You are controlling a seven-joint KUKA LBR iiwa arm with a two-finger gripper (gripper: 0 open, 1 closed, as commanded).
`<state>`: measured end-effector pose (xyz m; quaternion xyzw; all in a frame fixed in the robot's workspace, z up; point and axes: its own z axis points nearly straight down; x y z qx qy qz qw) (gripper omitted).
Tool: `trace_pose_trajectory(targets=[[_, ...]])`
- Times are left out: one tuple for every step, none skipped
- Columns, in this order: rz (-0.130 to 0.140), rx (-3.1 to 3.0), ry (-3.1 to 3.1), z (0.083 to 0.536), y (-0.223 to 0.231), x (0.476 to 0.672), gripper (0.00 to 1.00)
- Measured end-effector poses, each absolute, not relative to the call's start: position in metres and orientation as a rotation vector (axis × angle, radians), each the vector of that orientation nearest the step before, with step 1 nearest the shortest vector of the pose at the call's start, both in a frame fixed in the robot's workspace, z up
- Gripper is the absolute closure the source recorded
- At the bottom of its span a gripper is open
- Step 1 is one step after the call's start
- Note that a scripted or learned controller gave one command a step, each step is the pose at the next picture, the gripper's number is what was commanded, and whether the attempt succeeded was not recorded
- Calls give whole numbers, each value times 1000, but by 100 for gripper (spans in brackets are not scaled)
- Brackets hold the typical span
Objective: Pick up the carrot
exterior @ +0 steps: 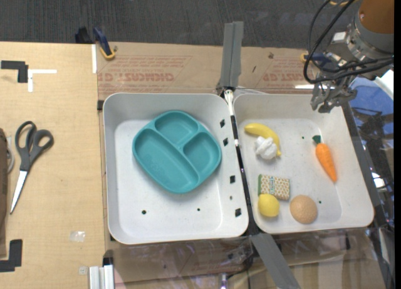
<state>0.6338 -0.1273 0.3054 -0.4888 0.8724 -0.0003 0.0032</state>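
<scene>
An orange carrot (pixel 326 160) with a small green top lies in the right bin (pixel 288 219), near its right wall, pointing down and slightly right. My gripper (pixel 327 98) hangs over the bin's far right corner, above and beyond the carrot's green end, well apart from it. Nothing shows between its fingers, and from this angle their spacing is unclear.
The right bin also holds a half-peeled banana (pixel 263 137), a patterned green-and-white block (pixel 274 185), a lemon (pixel 268 205) and a tan egg-like ball (pixel 303 209). A teal divided plate (pixel 177 150) lies in the left bin (pixel 119 219). Scissors (pixel 26 150) rest on the bench at left.
</scene>
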Motion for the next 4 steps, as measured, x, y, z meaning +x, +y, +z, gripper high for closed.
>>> trace_pose_trajectory(targets=[[1, -1638, 2677, 327, -101, 573, 100], [3, -1651, 2670, 286, -68, 533, 100], [0, -895, 3009, 256, -21, 507, 100], [0, -412, 3114, 192, -34, 534, 100]])
